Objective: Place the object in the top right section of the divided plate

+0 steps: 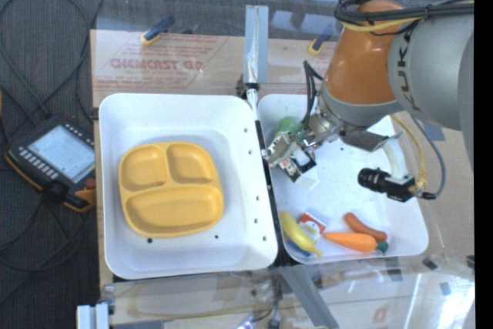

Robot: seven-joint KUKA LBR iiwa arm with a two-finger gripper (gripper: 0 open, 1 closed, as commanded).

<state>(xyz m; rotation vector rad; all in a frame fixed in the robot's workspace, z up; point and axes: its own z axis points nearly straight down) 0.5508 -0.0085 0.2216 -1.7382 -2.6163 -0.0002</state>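
Observation:
A yellow divided plate (169, 187) lies in the left white bin (115, 243); its top right section (192, 162) holds nothing. My gripper (289, 155) hangs low at the left edge of the right bin (400, 243), close to the wall between the bins. A green object (289, 124) shows just behind it, partly hidden by the wrist. I cannot make out anything held. Near the right bin's front lie a yellow banana (299, 233), a small red and white carton (312, 223), an orange carrot (350, 241) and a red sausage (364, 227).
The arm's grey and orange body (370, 81) covers the back of the right bin. A black cylinder on a cable (381, 181) hangs over that bin's right side. A teach pendant (54, 158) lies off the bench at the left.

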